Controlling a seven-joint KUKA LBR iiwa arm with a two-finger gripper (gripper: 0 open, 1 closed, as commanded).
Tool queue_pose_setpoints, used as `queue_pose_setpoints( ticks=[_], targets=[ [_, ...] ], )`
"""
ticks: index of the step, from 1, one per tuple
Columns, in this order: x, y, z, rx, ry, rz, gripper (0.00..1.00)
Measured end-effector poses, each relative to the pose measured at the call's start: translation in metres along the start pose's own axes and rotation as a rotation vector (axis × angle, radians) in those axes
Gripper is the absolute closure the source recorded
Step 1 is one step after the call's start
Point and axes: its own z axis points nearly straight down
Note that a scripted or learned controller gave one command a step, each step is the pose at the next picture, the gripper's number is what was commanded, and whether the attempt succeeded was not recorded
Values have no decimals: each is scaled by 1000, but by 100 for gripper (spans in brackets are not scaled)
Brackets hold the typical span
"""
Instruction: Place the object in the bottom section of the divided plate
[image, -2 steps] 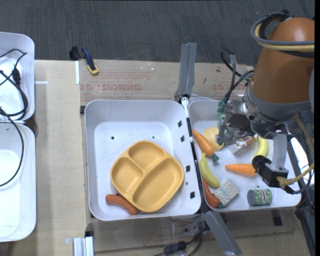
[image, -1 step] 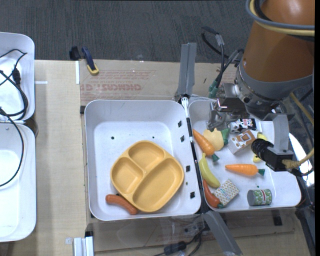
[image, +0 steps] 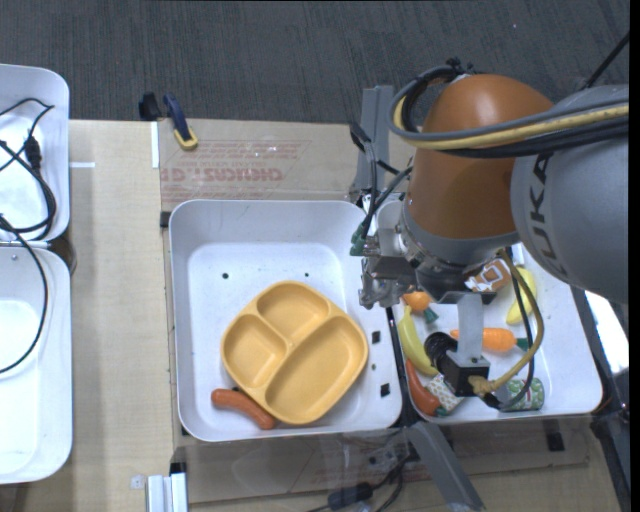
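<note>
A yellow divided plate (image: 318, 366) lies in the left bin (image: 186, 300), with nothing in its three sections. Its largest section faces the bin's front right corner. An orange-brown sausage (image: 243, 406) lies on the bin floor, touching the plate's lower left rim. My gripper (image: 378, 282) hangs at the wall between the two bins, just right of the plate's upper right edge, with the big orange wrist above it. I see nothing clearly held in it.
The right bin (image: 586, 372) holds toy food: a banana (image: 411, 342), a carrot (image: 490, 340), a second yellow piece (image: 521, 296), a red item (image: 421, 396) and a small orange piece (image: 416, 298). A blue and yellow clamp (image: 178, 122) lies on the bench behind.
</note>
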Motion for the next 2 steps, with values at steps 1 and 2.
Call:
queue_pose_setpoints(
  ticks=[1, 2],
  targets=[
    [62, -6, 90, 1, 0, -132, 100],
    [90, -6, 180, -23, 12, -212, 100]
  ],
)
